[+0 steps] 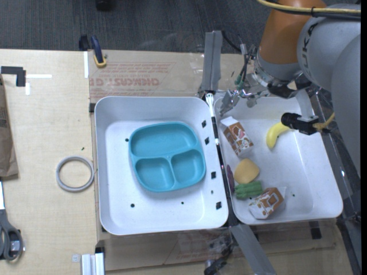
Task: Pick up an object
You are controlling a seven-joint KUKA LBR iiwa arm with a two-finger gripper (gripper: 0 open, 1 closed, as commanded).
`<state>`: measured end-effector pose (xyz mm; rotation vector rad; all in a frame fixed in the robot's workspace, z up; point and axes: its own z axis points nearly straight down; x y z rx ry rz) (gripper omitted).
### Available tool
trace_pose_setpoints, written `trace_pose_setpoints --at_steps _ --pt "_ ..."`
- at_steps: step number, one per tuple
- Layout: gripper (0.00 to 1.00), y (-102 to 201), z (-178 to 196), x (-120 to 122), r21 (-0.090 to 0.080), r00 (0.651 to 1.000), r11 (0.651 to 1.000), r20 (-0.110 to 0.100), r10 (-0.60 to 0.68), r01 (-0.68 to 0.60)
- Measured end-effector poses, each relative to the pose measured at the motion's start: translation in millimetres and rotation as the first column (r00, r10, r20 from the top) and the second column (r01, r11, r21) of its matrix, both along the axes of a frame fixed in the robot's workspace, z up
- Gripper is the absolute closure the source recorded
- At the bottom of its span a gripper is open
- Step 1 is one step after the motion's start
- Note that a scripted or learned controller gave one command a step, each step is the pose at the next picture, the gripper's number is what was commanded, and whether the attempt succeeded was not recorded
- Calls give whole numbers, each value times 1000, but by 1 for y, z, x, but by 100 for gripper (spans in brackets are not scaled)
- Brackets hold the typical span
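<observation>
A pale wooden bench [46,119] fills the left and middle of the scene, with dark grey carpet [149,10] showing beyond its far edge. A sheet of brown cardboard [137,76] printed with red lettering lies on the bench behind the bins. The grey arm [330,33], with its orange band [287,22], reaches in from the upper right and hangs over the far edge of the right bin.

The left bin [109,171] holds a blue divided tray [167,156] with three compartments, lying flat near its middle. The right bin [309,171] carries the loose items: a yellow banana [276,134] toward its far side, a small printed carton [237,138] near its left wall, a yellow wedge-shaped piece [246,169] just in front of that, a green item [248,189] touching the wedge's near side, and a second small carton [266,202] by the near wall.

The gripper [238,96] sits at the far left corner of the right bin, above the first carton and apart from it; whether its tool is spread or pressed together cannot be told from here.

On the bare bench to the left lie a grey ring [75,173], scissor handles [10,239] at the near edge, and a brown paper bag [7,136] at the left edge. A blue and yellow clamp [96,51] stands at the cardboard's far corner.
</observation>
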<state>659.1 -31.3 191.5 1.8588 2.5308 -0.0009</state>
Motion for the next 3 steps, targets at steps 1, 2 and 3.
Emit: trace_pose_setpoints --at_steps 1,2,3 --pt "0 -46 0 -67 0 974 974 -1 226 -226" --pt "0 -126 -22 -54 -1 999 999 -1 48 -48" --pt "0 -159 -98 -46 1 998 998 -2 70 -70"
